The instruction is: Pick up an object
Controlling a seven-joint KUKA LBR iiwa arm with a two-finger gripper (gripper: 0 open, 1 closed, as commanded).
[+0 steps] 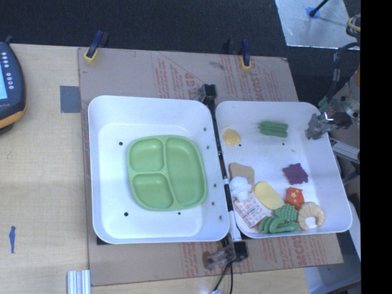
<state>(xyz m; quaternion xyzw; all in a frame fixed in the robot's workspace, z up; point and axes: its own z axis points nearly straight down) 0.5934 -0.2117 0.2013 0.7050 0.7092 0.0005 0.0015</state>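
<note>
right, two white bins side by side on the bench, and the gripper (316,127) sits at the far right edge of the right bin (278,114), just over its rim, small and grey against the white. whether it's wide or narrow, can't tell from here, it's too small and blurred, and nothing shows between its tips.

left bin (110,118) carries a green divided plate (166,173), three compartments, lying flat near the middle.

right bin is where the pickable stuff lies. up top, a green bean-like piece (272,128), nearest the gripper yet apart from it. to its left, close to the bin divide, a small yellow round piece (231,138). lower down on the right, a purple piece (296,173) on its own. then the crowd in the near corner: a tan piece (241,171), a white crumpled bit (239,187) touching it, a red-and-white packet (250,212) below that, a pale yellow oval (268,195) beside it, a red-orange piece (294,196), a green ridged piece (280,220) along the near wall, and a shrimp-like curl (312,215) at its right end.

bins rest on a cardboard sheet (184,72) held by clamps (93,46) at the back, and a handheld pendant (9,84) sits at the left edge of the bench
</note>
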